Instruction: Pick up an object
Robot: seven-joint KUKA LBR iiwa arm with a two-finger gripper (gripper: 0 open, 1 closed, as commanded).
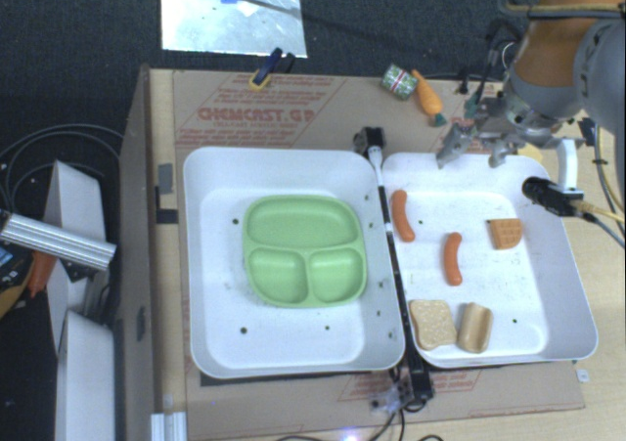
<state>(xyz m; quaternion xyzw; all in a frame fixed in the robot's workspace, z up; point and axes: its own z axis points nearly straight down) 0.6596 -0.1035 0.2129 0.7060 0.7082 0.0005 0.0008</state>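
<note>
The right bin holds two orange-red sausages, a waffle-like cracker, a slice of toast and a bread roll. My gripper hangs over the bin's far rim, above and behind the food. Its two fingers are spread apart with nothing between them. The grey arm with its orange band comes in from the upper right.
The left bin carries a green sectioned plate. Behind the bins, on the cardboard, lie a toy carrot, a small green can and a blue-yellow clip. Cables run along the right side.
</note>
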